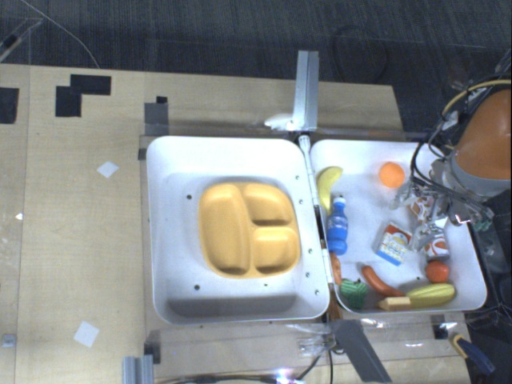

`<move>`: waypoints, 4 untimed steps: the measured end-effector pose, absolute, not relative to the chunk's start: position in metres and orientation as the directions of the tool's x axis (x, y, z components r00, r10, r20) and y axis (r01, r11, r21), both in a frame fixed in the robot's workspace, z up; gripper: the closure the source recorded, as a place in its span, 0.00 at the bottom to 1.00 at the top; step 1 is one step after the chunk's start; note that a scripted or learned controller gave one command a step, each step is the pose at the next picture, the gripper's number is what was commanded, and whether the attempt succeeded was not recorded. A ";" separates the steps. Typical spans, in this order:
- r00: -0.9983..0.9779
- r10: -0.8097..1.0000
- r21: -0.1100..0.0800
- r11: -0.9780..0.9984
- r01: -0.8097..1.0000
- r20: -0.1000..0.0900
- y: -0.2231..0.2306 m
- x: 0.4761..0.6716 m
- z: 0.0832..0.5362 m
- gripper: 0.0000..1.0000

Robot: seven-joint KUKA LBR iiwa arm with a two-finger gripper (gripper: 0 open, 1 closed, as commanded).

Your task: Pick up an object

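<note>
Lettering on the small carton (393, 244) is showing only as blue, white and red patches, too small to read, and the blue bottle (337, 226) beside the bin's left wall is carrying a pale label I cannot make out either. My gripper (430, 211) is hanging low over the right bin (364, 154), its metal parts blurring together with a red-and-white object under it, so I cannot tell how wide my fingers are standing or whether anything is sitting between them. The carton is lying just left of my tips. An orange ball (391, 174) is resting up-left of me, a tomato (437, 271) just below. My wrist is running off the right edge. The left bin (168, 174) is holding a yellow divided tray (248, 228).
</note>
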State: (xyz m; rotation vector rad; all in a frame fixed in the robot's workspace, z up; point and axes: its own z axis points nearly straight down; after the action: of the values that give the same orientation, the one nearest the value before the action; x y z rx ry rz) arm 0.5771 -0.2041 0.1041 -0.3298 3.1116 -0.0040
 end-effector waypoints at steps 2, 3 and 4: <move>-0.849 0.529 0.004 0.849 0.529 -0.008 -0.174 0.656 0.088 0.00; -0.774 0.633 0.005 0.774 0.633 0.002 -0.198 0.658 0.087 0.00; -0.777 0.630 0.004 0.777 0.630 -0.009 -0.206 0.585 0.100 0.00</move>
State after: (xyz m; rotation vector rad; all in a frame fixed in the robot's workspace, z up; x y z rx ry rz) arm 0.5846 -0.2061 0.1000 1.0463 2.9516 0.0013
